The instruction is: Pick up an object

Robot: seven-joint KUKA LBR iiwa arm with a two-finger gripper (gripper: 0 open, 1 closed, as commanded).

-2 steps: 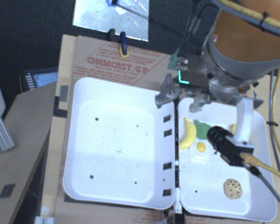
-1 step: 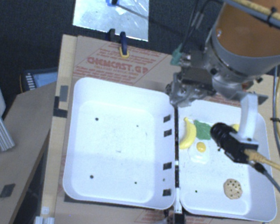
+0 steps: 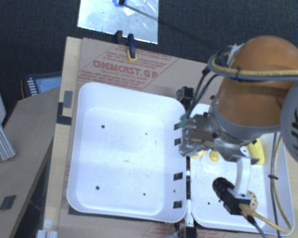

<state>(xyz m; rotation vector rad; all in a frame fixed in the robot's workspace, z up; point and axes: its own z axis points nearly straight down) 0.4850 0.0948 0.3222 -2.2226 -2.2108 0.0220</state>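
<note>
White right bin [image 3: 204, 209] lies nearest. On its floor, just beside the gripper [image 3: 191, 145], rests a small yellow piece [image 3: 214, 156]. It is probably light, stiff, smooth plastic, best pinched across its narrow sides. Gripper's state: cannot tell. Slightly farther sits a yellow block [image 3: 256, 151].

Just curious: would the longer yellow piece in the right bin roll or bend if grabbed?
The yellow piece looks blocky and stiff, so probably neither. Its smooth look suggests it may slip. The arm hides part, so I'm unsure.
</note>
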